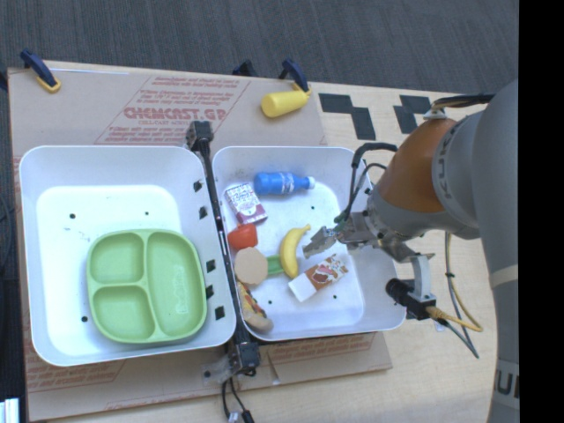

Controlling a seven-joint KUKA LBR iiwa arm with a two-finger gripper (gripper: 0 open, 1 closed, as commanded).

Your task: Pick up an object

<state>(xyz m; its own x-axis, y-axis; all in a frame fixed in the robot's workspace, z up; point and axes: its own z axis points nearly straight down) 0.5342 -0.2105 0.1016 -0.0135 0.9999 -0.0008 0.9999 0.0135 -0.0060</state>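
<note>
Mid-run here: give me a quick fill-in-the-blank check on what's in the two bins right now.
1. The green divided plate lies in the ____ bin.
2. The blue bottle lies in the ____ bin.
3. The hand is just right of the yellow ____.
4. The plate has ____ compartments.

Missing words: left; right; banana; three

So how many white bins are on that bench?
2, side by side. The left bin holds a green tray; the right bin holds the small items, with the hand over it.
</note>
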